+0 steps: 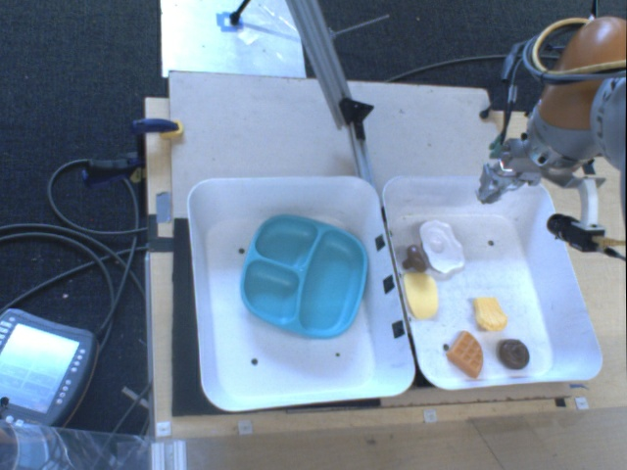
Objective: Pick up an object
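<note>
I look down at a slant on a tabletop (255,125) carrying two shallow white bins side by side. The left bin (220,360) holds a blue divided plate (304,275) lying flat near its middle, probably set apart as a possible drop spot, though that is my guess. The right bin (568,302) holds the small things I could pick from, spread loosely so each can be reached on its own.

Taking the right bin as a clock face: a white fried-egg-shaped piece (442,247) lies at about ten o'clock, with a small dark brown piece (414,258) touching its left edge. A pale yellow piece (422,296) sits at about eight o'clock, close to the bin's left wall. A yellow-orange chunk (490,313) lies near the centre, slightly toward six. An orange waffle-like piece (466,353) sits at about six o'clock, and a dark brown round piece (512,353), like a small doughnut, lies just beside it at about five.

My arm reaches in from the right. My end effector (493,186) hangs over the bin's far rim at about twelve o'clock, well apart from every piece. I cannot tell how it is set; nothing appears to be in it, and it touches none of the objects. I judge the pick not yet begun.
</note>
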### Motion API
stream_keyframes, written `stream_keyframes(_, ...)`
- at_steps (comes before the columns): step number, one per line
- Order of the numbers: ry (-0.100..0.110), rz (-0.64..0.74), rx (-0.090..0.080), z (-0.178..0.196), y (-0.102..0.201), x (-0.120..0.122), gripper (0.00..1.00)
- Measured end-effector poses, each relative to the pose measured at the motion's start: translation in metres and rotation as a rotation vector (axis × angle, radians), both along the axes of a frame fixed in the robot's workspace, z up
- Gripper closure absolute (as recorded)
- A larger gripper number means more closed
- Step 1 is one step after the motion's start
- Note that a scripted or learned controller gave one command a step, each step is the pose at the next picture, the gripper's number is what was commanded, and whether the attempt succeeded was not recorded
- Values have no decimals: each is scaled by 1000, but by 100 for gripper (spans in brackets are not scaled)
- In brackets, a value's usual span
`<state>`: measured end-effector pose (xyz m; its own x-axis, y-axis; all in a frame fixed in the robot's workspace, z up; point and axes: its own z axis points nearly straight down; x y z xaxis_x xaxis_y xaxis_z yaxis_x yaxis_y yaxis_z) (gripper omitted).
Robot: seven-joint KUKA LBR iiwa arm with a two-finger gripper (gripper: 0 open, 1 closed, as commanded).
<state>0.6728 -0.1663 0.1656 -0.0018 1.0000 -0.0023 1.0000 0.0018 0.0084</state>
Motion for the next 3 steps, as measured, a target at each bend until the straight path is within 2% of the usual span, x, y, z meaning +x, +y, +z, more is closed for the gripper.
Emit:
stream_keyframes(1,-1,4,0,54,0,2,100)
stream_keyframes(2,6,10,4,55,61,-8,100)
stream_keyframes(3,9,10,5,53,118,-31,100)
